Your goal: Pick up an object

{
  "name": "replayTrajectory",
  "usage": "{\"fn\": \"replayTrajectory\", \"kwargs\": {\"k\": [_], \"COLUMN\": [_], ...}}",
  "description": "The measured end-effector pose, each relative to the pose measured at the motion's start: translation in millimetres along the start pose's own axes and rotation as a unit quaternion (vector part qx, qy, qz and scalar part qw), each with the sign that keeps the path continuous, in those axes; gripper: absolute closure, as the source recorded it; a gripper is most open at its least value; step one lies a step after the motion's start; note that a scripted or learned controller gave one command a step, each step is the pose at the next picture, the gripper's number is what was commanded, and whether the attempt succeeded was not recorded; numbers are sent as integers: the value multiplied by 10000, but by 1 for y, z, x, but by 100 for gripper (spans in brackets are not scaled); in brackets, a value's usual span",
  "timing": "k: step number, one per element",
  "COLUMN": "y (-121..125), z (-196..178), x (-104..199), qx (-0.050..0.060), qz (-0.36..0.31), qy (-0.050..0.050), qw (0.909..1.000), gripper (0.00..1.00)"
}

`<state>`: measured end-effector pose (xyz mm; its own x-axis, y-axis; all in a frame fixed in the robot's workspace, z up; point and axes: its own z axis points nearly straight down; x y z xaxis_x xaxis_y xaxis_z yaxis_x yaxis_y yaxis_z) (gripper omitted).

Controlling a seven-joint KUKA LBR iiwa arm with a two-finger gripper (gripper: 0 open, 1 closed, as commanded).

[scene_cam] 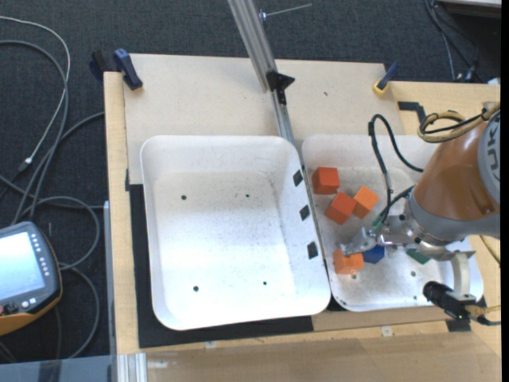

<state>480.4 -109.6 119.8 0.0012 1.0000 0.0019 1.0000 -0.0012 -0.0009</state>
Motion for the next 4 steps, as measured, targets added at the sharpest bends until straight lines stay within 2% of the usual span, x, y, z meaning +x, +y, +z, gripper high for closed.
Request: {"fn": "replayTrajectory", "kwargs": {"k": [1, 2, 3, 4], "y": [60, 136, 134, 133], "z": [20, 19, 9, 9], "x": [28, 27, 26, 26], "qx": [-31, -39, -18, -7], "qz": [-26, -26, -19, -21], "qy": [-11, -15, -15, -16], "qw": [10000, 10000, 10000, 10000], "gripper": [0, 0, 100, 0]}}
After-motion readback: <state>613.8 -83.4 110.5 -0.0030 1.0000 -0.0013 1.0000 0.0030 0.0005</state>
